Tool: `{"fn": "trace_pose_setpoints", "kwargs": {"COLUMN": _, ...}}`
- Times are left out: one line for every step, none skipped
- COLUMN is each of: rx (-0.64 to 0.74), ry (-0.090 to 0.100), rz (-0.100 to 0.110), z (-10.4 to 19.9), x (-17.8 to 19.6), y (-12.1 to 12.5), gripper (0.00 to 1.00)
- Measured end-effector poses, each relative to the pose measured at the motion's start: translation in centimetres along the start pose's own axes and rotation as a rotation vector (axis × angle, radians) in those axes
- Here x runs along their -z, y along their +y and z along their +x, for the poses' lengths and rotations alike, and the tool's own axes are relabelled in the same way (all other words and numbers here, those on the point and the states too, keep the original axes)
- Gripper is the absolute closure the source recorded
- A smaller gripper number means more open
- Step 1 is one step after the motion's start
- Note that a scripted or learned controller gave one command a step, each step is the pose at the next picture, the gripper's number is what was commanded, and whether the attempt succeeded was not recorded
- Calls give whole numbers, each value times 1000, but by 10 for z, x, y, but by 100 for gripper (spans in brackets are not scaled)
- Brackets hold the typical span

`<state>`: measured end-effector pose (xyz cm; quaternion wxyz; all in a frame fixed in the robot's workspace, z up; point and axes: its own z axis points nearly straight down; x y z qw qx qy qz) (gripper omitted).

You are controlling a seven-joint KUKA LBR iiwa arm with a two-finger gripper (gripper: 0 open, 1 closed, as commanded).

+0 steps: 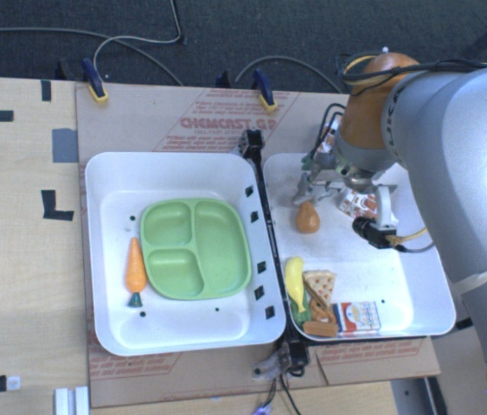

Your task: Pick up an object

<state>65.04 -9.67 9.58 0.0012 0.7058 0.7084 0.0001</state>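
Bright, even light; soft shadows; slightly blurry.

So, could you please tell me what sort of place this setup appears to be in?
Probably a robotics lab's grasping test bench: a grey arm reaches over two white bins, toy food like a carrot lies in them, and clamps pin cardboard to the bench.

From my remote seat I see glossy white plastic bins [105, 258], a smooth matt green plastic tray [195, 249], cardboard sheeting [217, 124] beneath, and a possibly rubbery orange carrot [135, 266].
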Motion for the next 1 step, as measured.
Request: {"fn": "trace_pose_setpoints", "kwargs": {"rx": -1, "ry": 3, "rz": 2, "z": 46, "x": 89, "y": -59, "gripper": 100}}
